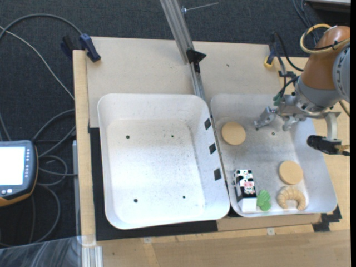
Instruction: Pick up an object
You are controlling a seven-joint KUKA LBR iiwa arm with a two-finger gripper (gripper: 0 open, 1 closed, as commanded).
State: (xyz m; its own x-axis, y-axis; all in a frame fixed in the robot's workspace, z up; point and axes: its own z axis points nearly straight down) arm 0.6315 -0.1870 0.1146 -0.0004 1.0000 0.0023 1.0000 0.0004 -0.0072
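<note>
My gripper [275,122] hangs over the far part of the right bin [317,160], open, with nothing between its fingers. A round tan cookie [233,133] lies just left of it, apart from the fingers. A second tan cookie [290,172] lies nearer the front, and a croissant [292,198] sits at the front edge. In the front left corner of this bin stand a black-and-white cow-patterned block [245,182], a green piece [263,200] and a small white block [248,205].
The left bin [111,149] sits beside the right one, with a raised wall between them. A metal pole [177,24] slants up from the far edge between the bins. Clamps [89,47] grip the board's far corners.
</note>
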